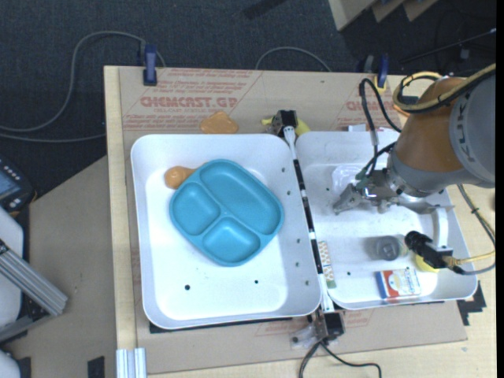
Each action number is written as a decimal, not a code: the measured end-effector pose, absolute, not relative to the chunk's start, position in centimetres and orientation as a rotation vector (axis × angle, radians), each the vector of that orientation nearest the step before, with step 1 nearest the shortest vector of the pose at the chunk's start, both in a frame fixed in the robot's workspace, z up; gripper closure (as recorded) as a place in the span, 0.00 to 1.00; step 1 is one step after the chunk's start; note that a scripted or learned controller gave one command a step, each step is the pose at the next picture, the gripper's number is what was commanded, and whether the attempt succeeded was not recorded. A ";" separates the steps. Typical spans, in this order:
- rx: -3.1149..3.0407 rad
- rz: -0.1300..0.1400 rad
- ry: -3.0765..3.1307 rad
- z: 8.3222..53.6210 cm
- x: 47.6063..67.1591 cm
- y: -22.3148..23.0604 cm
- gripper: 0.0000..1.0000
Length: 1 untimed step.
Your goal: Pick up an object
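– Right of frame, upper part of the right bin [354, 278]: claw status?

– Gripper [360, 198] is low over the bin floor, arm coming in from the right edge. Can't tell how far open it is. Nothing seen in its grasp. Pale crumpled patch just upper left of it, too faint to identify.

– Candidates for the pick?

– Two clear ones in that bin. Grey disc [386, 248], centre-low, just below and right of the gripper but apart from it. Small box [398, 282], lower right corner, near the rim.

– Handling?

– Judgement only. Disc looks stiff, compact, prob. heavier than its size suggests; lies flat, so take it across the rim, edge to edge. May slide on the smooth floor. Box looks light, thin card, could crush; grip across the short sides, gently. Its closeness to the wall leaves little room.

– Left bin [205, 290]?

– Blue plate [226, 211], three sections, rigid, prob. too wide for a straight grasp; rim only. Orange lump [177, 177] touching its upper left edge.

– Markings?

– Board [118, 211] under the bins: red print, upper left, approx. "CHEMCAST GP"; letters not all certain. Box has blue and red print, illegible. Printed strip [324, 262] betw. the bins, illegible.
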State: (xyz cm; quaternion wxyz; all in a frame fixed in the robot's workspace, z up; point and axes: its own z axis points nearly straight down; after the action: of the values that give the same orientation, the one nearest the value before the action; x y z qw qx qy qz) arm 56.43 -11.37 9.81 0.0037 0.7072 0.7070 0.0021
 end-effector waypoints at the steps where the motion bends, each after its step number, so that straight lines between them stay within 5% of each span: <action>1: 2.235 -0.008 2.216 8.4 48.8 -17.7 0.00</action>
State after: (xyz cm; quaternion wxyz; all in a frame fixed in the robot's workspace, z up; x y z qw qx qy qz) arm 48.81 -17.68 8.40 -0.0027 0.7101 0.7041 -0.0025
